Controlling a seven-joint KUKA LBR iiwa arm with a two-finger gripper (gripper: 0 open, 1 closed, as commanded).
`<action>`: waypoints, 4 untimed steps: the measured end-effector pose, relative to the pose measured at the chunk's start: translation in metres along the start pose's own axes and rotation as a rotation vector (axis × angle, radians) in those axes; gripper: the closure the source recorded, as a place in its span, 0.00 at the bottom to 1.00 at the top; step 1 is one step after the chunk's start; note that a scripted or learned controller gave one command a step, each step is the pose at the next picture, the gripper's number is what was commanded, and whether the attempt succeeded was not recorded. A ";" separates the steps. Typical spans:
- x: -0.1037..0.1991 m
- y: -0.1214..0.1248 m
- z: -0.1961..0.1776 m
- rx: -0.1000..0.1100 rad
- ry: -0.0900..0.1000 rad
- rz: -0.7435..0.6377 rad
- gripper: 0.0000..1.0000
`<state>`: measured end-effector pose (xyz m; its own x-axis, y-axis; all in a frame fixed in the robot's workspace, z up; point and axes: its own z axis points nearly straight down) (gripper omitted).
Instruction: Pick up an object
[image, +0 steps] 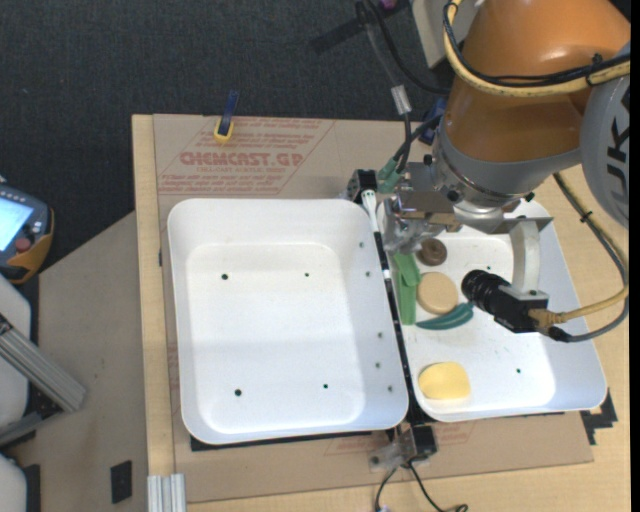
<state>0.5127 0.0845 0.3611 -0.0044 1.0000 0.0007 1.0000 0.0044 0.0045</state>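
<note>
The right bin (530, 385) holds a few small objects along its left side. A long green piece (405, 287) lies against the bin's left wall. Beside it sit a tan round disc (437, 293) and a teal curved piece (447, 318). Nearer the front lies a yellow lump (444, 381). A small brown disc (432, 252) sits just under the wrist. My gripper (410, 232) hangs low over the bin's far left corner, right above the top end of the green piece. The arm's orange band and grey wrist hide the bin's back part.
The left bin (265, 315) sits alongside, its right wall touching the right bin. A black cable fitting (500, 298) and a hose hang from the wrist over the right bin's middle. Both bins rest on a cardboard sheet (240, 150).
</note>
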 end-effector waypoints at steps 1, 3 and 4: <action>-0.002 0.000 -0.010 -0.001 -0.001 0.003 1.00; 0.033 0.004 0.002 0.009 -0.001 0.001 1.00; 0.025 -0.034 -0.090 -0.005 0.002 0.003 1.00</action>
<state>0.4784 0.1094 0.4507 -0.0019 1.0000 0.0031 1.0000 0.0018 0.0098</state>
